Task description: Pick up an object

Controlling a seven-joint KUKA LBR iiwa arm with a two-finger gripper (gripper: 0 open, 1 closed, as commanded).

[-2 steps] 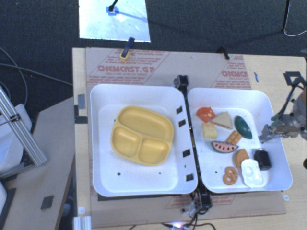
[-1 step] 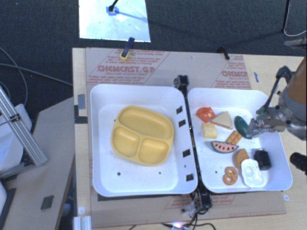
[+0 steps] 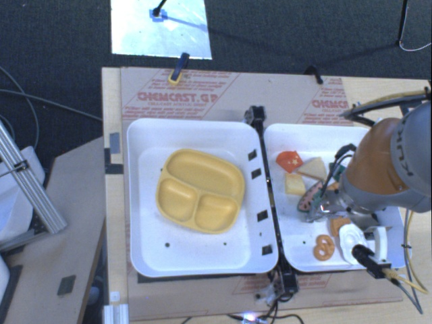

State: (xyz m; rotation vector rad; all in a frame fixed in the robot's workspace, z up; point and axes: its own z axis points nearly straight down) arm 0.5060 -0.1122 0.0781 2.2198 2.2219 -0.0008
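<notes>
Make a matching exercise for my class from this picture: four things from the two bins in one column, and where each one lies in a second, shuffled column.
Things
1. yellow plastic divided tray
2. red wedge-shaped toy piece
3. orange pretzel-shaped toy
4. pale yellow cheese-like block

Places
A. right bin, near the front edge
B. middle of the left bin
C. right bin, just in front of the red piece
D. right bin, towards the back, close to the divider

Pairs: 1-B, 2-D, 3-A, 4-C

Dark carpet floor (image 3: 54,39) surrounds the cardboard-topped bench (image 3: 223,90), with what seems a shiny sheet (image 3: 162,15) behind
</notes>
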